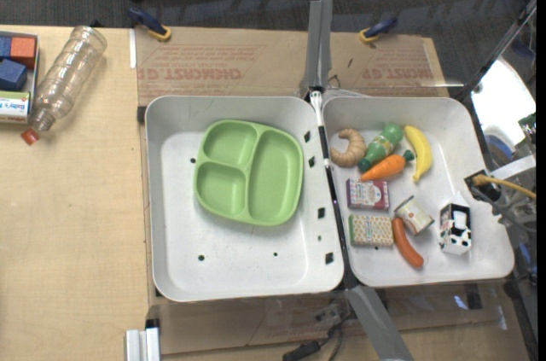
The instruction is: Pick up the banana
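The banana (419, 150) is yellow and lies nearly upright in the picture, in the far right part of the right bin (401, 101). Its lower end curves toward an orange carrot (383, 167) just to its left. A green toy vegetable (381, 143) lies beside the carrot. Grey and black arm hardware with a yellow cable (499, 184) pokes in over the bin's right rim, to the right of the banana and nearer the front.
The right bin also holds a croissant (348, 146), a pink box (368, 194), a patterned packet (371, 229), a small carton (415, 217), a sausage (408, 244) and a cow-print carton (456, 229). A green divided plate (250, 171) lies in the left bin (171, 206). A plastic bottle (66, 73) rests on the bench.
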